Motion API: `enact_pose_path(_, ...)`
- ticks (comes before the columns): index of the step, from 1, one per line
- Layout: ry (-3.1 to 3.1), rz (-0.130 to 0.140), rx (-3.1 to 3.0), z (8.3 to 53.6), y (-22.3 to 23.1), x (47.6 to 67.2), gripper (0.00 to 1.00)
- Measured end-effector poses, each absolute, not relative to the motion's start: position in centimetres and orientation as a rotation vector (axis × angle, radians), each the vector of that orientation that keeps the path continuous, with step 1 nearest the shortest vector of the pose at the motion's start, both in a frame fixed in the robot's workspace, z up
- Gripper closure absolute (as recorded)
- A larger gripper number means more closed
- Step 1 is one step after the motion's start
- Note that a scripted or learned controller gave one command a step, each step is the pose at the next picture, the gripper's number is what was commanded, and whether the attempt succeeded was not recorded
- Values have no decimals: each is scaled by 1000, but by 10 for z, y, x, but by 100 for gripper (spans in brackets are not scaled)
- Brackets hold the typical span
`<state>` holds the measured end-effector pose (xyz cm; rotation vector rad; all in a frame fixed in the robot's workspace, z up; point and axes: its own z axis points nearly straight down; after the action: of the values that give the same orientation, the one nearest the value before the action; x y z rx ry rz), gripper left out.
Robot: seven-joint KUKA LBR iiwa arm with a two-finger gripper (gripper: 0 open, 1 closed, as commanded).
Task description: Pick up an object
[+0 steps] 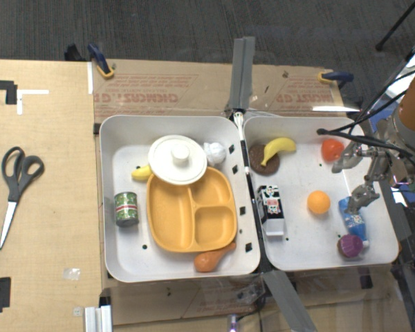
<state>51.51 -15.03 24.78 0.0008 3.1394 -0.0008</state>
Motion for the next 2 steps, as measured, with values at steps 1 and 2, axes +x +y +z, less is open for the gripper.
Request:
enact_pose_path(1, 3139, -1, 107, 115, -155, 478, 0)
enact_pose_path(2, 3134, -1, 156, 93, -136, 559, 0)
